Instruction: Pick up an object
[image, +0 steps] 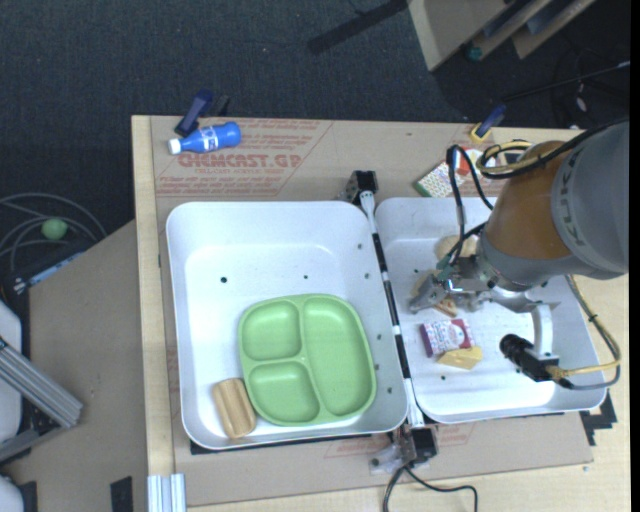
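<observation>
Camera view: the claw (432, 290) is seen low in the right bin (480, 400), its opening impossible to tell, just above a pink packet (440, 335) and yellow piece (461, 357).

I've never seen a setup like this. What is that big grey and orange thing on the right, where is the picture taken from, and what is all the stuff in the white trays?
One camera fixed above the bench took this, looking down at a slant. The grey and orange thing is a robot arm reaching in from the right. At its end is a two-finger gripper, lowered into the right bin. Whether it grips anything is not clear from here. Its job is to pick up an object. Just below it lie a small red-and-white packet and a yellow piece. The left bin holds a green divided plate and a tan block beside it. A blue and white bottle lies on the bench behind the bins.
</observation>
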